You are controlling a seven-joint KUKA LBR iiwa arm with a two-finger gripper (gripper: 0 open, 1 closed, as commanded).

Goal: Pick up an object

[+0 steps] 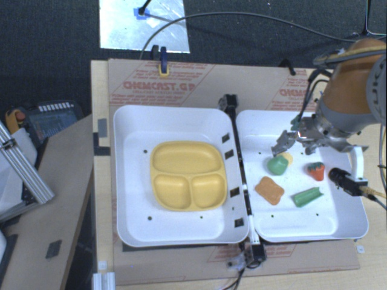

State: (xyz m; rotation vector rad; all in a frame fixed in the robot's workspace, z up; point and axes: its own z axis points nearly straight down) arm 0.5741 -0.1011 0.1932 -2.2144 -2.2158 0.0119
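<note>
the claw (284, 145) is hovering in the right bin (266, 225), just above a round green toy (277, 165); its state is unclear. an orange piece (269, 190), a green pod (306, 196) and a red piece (316, 171) are lying nearby.

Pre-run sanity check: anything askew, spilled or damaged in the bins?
Nothing stands out. The yellow tray sits flat in the left bin; four small food toys lie apart in the right bin, below the gripper. No spill or damage visible.
</note>
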